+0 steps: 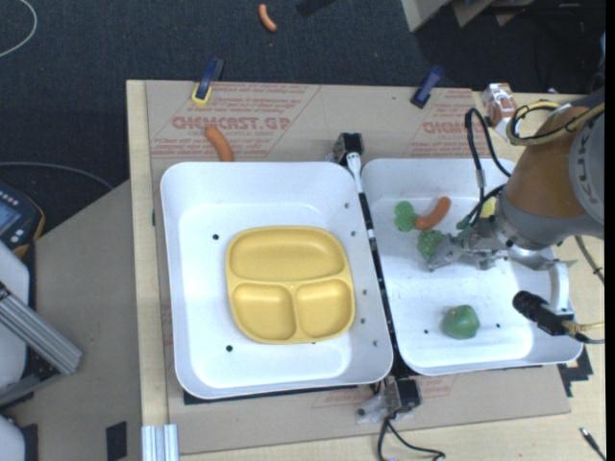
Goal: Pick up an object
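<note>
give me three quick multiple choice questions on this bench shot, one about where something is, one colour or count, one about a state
1. Where does the yellow divided plate lie?
A. in the left bin
B. in the right bin
C. on the floor

2. How many compartments does that plate have?
A. two
B. three
C. five

3. Where is the pincer?
A. above the left bin
B. low in the right bin, at a green toy
C. off the bench over the floor

Answers:
1. A, the plate rests in the middle of the left bin.
2. B, one wide section above two smaller ones.
3. B, its tip is at the broccoli-like green piece in the right bin, near the orange sausage.
</note>
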You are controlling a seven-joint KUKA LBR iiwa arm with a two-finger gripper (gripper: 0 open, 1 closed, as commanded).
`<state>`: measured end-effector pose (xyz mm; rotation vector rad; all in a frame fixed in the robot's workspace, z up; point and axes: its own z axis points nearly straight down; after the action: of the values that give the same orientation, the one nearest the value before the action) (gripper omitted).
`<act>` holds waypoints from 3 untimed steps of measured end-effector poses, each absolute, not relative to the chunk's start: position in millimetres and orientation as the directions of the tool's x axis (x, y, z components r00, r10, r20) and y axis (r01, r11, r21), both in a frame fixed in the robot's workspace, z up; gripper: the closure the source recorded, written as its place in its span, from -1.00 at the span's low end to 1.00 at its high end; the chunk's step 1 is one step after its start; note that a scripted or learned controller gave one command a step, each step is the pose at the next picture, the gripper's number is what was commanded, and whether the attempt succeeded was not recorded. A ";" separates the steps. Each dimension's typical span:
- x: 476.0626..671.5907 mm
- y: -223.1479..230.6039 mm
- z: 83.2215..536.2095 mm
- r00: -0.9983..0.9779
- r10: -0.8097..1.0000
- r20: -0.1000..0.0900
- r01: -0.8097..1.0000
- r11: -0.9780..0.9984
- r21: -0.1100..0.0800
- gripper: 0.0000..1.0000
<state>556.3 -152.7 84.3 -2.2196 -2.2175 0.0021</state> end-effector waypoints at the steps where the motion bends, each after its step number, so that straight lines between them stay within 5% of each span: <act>1: 557.0 -152.9 95.3 0.002 1.000 0.001 1.000 -0.002 -0.001 1.00; 3: 556.7 -154.3 216.1 -0.001 1.000 -0.003 1.000 0.001 0.007 1.00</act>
<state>556.7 -154.3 216.1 -2.2254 -2.2270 -0.0045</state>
